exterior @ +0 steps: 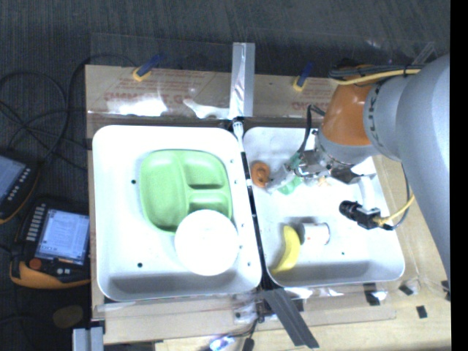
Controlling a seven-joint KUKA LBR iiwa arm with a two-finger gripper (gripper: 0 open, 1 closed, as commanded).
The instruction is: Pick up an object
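Observation:
In the right bin (380, 265) lie a yellow banana (291, 248), a small white cylinder (316, 233) touching the banana's upper end, a small orange round object (259, 171) by the left wall, and a pale green and clear object (287, 186). My gripper (298, 168) hangs low over the bin's upper left part, right above the green and clear object and just right of the orange one. The wrist and its orange band (349, 121) hide the bin's back right corner.
The left bin (110, 196) holds a green divided tray (183, 185) and a white round plate (207, 241) overlapping the tray's near corner. A black cable connector (358, 213) hangs over the right bin. A ridge (248, 196) separates the bins.

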